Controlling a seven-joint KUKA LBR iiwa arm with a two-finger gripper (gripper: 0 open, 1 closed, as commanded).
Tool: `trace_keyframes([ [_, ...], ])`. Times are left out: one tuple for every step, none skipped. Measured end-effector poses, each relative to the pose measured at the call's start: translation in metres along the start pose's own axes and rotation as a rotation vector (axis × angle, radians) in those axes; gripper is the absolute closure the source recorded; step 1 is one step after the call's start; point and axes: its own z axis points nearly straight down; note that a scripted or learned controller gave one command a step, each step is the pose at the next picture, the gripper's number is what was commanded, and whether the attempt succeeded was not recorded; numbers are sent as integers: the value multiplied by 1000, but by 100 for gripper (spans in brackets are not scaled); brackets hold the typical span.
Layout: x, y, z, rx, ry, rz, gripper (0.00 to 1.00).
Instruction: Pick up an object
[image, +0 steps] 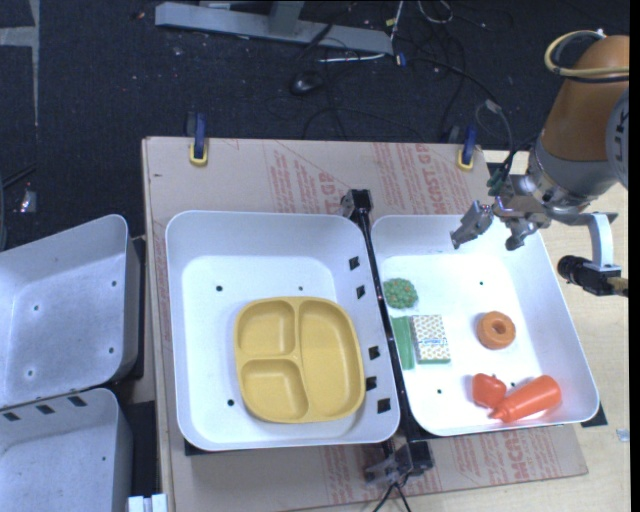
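From the overhead camera we see two white bins side by side on the bench. The left bin (190, 250) holds a yellow divided tray (298, 358). The right bin (560, 300) holds what we could pick: a green round object (400, 293) at its left side, a green-and-white packet (421, 339) just nearer than it, an orange ring (496, 330) to the right of the packet, and at the near edge a small red piece (487, 388) touching an orange bottle-shaped object (530, 399).

The gripper (493, 226) hangs over the far right corner of the right bin, above its rim, with nothing between its fingers (468, 231). The two fingers stand visibly apart, so we read it as spread wide and empty. The arm enters from the right, its orange band above the wrist, and the wrist points the fingers down and toward the left.

We judge the step in hand to be the approach, with no object yet chosen by contact. To do it well, we would favour the orange ring, which lies apart from its neighbours with bare bin floor around it. We would centre the fingers over it before descending, and keep them wide until they straddle it. The red piece and bottle-shaped object touch, so a grasp there could push one aside.
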Motion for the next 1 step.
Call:
trace_keyframes([
  [0,2,-5,-10,-2,-2,0],
])
